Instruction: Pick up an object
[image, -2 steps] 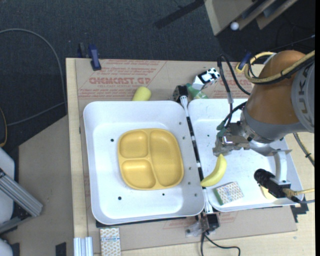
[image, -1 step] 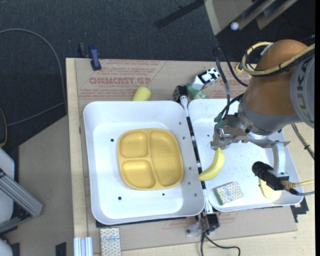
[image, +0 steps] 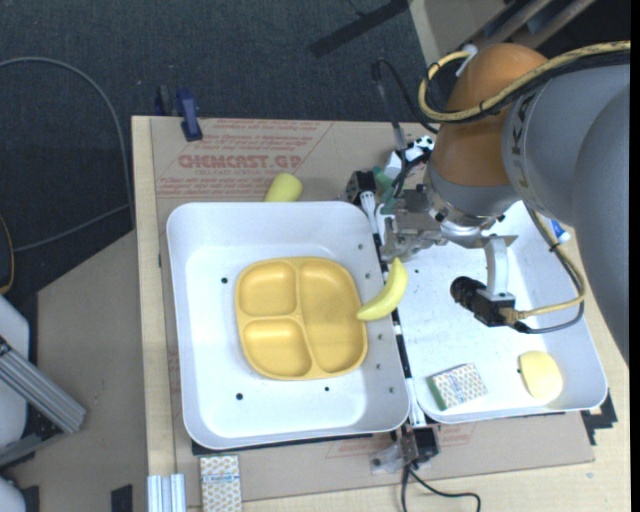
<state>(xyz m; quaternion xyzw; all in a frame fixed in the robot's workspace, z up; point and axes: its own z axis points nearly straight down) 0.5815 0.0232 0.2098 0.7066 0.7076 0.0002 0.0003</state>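
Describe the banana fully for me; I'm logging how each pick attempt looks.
The banana is small, yellow, smooth and looks like plastic. It curves from a narrow top end just under the gripper down to a blunter end left of it. It hangs over the seam between the two bins, its lower tip next to the yellow divided plate.

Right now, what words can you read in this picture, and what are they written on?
"CHEMCAST GP" in red letters on the brown board behind the left bin.
Smaller red print above and below it: too blurred to read.
Patterned packet in the right bin: print too small to read.
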